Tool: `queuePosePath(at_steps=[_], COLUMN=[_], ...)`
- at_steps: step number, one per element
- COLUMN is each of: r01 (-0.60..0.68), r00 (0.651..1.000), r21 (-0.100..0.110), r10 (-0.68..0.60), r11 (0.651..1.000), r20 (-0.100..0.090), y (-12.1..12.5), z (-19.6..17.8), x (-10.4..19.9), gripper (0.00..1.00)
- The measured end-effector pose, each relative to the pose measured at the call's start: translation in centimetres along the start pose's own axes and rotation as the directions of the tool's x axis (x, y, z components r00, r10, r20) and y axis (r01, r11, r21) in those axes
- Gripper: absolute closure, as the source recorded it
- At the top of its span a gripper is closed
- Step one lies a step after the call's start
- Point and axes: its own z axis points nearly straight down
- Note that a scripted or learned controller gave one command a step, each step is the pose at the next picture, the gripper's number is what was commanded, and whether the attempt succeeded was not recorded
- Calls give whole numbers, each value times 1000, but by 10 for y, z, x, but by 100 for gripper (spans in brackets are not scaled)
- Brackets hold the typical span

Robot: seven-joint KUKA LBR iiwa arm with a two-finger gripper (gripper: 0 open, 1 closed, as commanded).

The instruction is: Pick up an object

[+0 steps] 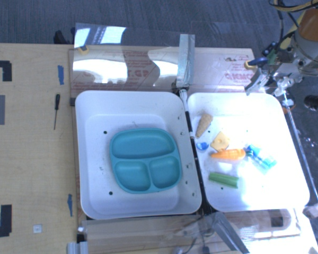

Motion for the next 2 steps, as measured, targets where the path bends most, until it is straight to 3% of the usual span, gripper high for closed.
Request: queuePosePath(at_steps=[1, 2], r01=[-134, 9], r00=[991, 1000], r21=[11, -5], r10=[134, -9], r11=[991, 1000], r20=[1, 1], y=[-90, -81], z=[124, 176], x=[-38, -49], gripper=[0, 0])
